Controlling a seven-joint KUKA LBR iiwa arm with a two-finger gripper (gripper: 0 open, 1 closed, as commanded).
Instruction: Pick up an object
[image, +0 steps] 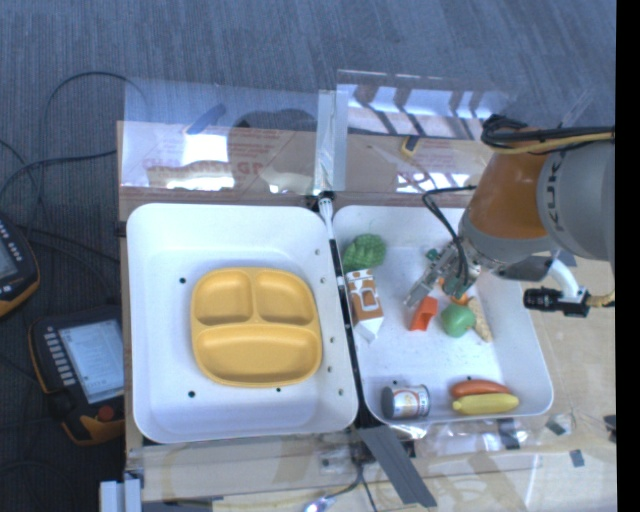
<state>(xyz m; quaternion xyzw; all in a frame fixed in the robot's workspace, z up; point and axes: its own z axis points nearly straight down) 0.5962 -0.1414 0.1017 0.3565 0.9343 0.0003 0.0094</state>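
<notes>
Orange band and grey housing of the arm reach in from the right, over the far right part of the right bin (535, 340). Hand (440, 275) hangs low among a cluster of small items; whether it is spread or pressed together I cannot tell, the metal parts blur into the clutter beneath.

Camera view, right bin: green leafy vegetable (365, 250) far left; small carton (364, 300) just near of it, against the divider. Orange carrot-like piece (423, 314) and green round fruit (457, 320) lie just beside each other, directly below the hand. Metal can (408, 402) on its side at the near edge; banana (486, 403) with a red piece (480, 387) touching it, near right corner.

Left bin (160, 240): yellow divided plate (257, 325), nothing on it.

Judgement: step in hand is the descent onto a target, likely the orange piece or the green fruit. Nothing visibly caught between the fingers, so no pick yet. Next move calls for centring on one item only, since the two sit close enough for a closing grip to nudge the neighbour, then closing and lifting straight up.
</notes>
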